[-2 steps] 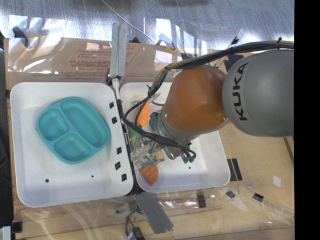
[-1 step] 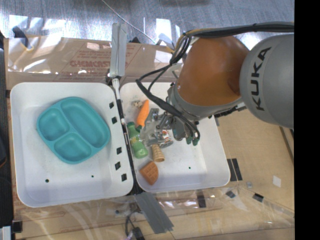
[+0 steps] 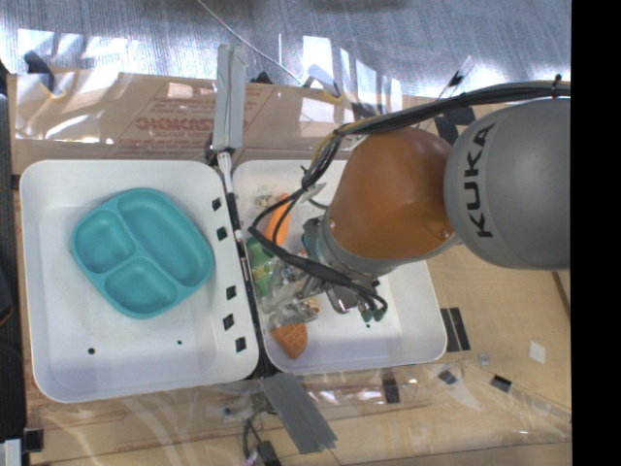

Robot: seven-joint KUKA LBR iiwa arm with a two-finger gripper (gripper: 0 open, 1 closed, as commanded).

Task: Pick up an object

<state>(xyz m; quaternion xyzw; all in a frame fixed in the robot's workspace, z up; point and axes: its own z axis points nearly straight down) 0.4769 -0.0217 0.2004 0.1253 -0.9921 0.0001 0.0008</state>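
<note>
Your end effector (image 3: pixel 309 294) sits low in the right bin (image 3: pixel 417 333), at the frame's centre, under the orange band of the arm (image 3: pixel 393 202). Cables and the wrist cover its tip, so you cannot tell how it is set or whether anything is caught in it.

Just beside and under it lies a small clutter of objects against the bin's left wall. The clearest candidate is the orange cone-shaped piece (image 3: pixel 290 338) at the lower edge of the pile, lying free on the white floor, just below the end effector. It looks small, light and rigid, probably moulded plastic, so expect it to skid on the smooth bin if you nudge it; take it across its narrower width rather than along its length. Above it sits a green piece (image 3: pixel 259 258), partly hidden, and an orange curved piece (image 3: pixel 279 219) toward the upper part of the bin. Both are crowded and harder to reach cleanly.

In the left bin (image 3: pixel 49 260) a teal divided plate (image 3: pixel 142 251) lies flat, broad and shallow, a poor fit for a pinch.
</note>
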